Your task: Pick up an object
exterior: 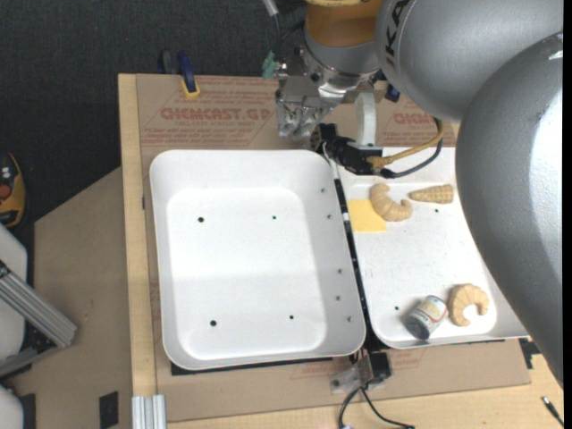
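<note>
The grey arm's two-finger gripper (295,123) hangs at twelve o'clock above the left white bin (179,186); I cannot tell its state. In the right white bin (429,257) lie a tan croissant-shaped pastry (390,203), a flat yellow cheese-like square (365,216) touching it, a ridged beige bread piece (433,194), and at five o'clock a small silver can (424,316) beside another curled tan pastry (468,301).

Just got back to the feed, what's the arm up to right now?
The gripper hangs above the far edge of the bench, behind the left bin, and no object shows between its fingers. The items all lie in the right bin: two croissants, a yellow square, a ridged pastry and a small can. Nothing looks picked yet.
</note>
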`<state>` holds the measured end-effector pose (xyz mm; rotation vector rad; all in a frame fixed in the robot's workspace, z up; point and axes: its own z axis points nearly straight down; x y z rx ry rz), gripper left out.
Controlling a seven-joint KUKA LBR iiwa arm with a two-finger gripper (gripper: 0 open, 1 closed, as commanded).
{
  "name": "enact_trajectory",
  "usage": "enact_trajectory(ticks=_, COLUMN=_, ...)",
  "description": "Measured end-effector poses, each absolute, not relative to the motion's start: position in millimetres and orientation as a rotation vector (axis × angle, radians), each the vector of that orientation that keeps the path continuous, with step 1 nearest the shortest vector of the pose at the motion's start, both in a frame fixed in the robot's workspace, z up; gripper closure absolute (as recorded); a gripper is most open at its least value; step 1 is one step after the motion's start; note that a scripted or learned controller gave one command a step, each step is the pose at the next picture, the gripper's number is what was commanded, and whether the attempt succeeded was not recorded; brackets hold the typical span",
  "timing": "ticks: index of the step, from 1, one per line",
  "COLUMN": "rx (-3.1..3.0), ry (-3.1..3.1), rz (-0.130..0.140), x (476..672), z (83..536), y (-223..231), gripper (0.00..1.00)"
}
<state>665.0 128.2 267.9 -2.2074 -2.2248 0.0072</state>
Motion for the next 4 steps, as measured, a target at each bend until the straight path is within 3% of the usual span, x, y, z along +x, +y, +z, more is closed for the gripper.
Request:
enact_trajectory(ticks=1, rx=-2.212, ry=-2.232, rz=-0.009, x=665.9, z=298, y=202, gripper=1.0)
enact_trajectory(ticks=2, rx=-2.218, ry=-2.227, rz=-0.008, x=666.4, z=318, y=227, gripper=1.0)
enact_trajectory(ticks=4, rx=-2.219, ry=-2.231, rz=-0.01, x=666.8, z=338, y=227, gripper=1.0)
